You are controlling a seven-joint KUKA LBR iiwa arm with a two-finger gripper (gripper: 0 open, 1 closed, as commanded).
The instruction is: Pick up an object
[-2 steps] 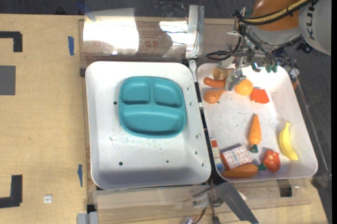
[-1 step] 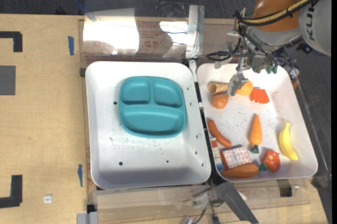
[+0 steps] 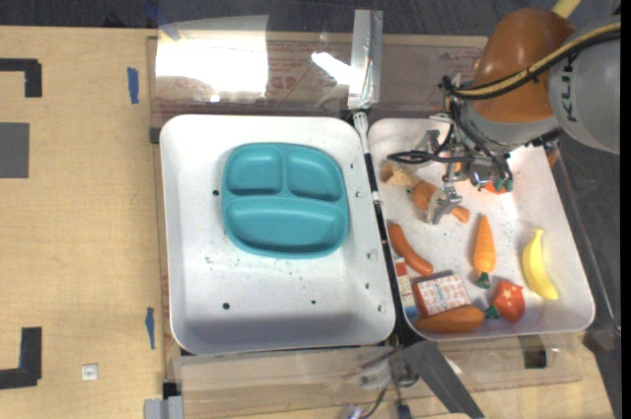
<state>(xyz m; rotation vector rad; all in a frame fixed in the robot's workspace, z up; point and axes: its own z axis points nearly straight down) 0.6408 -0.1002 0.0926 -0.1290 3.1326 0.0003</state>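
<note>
I am watching the gripper [image 3: 449,200] hanging low in the right bin [image 3: 567,210], its fingertips reaching down over a small orange piece [image 3: 424,195]; I cannot tell how wide they are standing. At nine o'clock a tan lump [image 3: 398,174] is crowding the spot, and at four o'clock a carrot [image 3: 483,247] is lying near. I am judging that the tips may be nudging the piece aside and closing on nothing.

The two white bins [image 3: 187,309] look like smooth plastic. The teal divided plate [image 3: 286,198] is smooth and a bit shiny. The counter [image 3: 74,210] looks like pale, matt wood. The banana [image 3: 538,264] looks like shiny plastic.
</note>
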